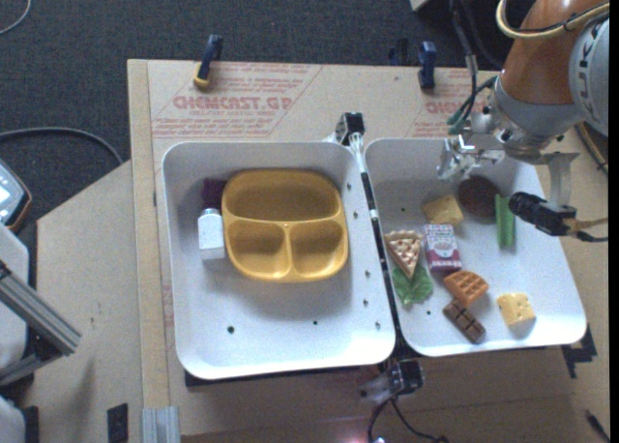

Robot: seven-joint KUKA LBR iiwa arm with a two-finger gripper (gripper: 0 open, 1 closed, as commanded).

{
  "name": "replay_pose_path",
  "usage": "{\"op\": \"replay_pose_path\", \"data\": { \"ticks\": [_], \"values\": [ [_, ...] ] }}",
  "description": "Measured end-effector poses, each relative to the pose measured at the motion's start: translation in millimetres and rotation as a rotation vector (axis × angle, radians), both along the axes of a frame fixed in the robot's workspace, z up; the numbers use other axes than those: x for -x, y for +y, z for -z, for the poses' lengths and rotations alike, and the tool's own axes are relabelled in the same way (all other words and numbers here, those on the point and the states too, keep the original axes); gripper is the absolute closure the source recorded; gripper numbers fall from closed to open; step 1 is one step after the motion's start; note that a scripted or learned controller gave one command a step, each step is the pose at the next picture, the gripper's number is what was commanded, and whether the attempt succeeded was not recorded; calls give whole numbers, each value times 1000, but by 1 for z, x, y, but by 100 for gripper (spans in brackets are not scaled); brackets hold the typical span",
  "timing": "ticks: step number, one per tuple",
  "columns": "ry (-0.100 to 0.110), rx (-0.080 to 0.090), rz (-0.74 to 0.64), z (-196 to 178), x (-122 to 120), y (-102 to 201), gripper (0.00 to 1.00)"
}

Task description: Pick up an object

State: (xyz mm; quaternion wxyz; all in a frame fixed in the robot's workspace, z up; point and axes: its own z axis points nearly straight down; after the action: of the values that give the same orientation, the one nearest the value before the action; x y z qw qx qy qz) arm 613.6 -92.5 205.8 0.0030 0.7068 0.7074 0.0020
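My gripper [460,159] hangs over the back of the right bin [561,281], just above and left of a dark brown round cookie [477,196]. A pale yellow wedge [443,209] lies right below the gripper. Further forward lie a green stick [503,221], a pizza slice [403,251], a red and white carton [442,246], a waffle [465,286], a chocolate bar [463,321], a cheese block [515,309] and a green leaf [414,287]. Nothing is seen held by the gripper.
The left bin [184,315] holds a yellow divided plate [285,223], a white bottle [211,234] and a dark purple item [213,190] at the plate's left. A black clip [350,127] sits where the bins meet at the back.
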Motion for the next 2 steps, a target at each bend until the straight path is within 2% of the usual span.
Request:
{"op": "replay_pose_path", "data": {
  "ticks": [1, 2],
  "values": [
    [2, 0, -1, -20, -1, 0, 100],
    [12, -4, -3, -10, 16, 46, 100]
  ]
}}
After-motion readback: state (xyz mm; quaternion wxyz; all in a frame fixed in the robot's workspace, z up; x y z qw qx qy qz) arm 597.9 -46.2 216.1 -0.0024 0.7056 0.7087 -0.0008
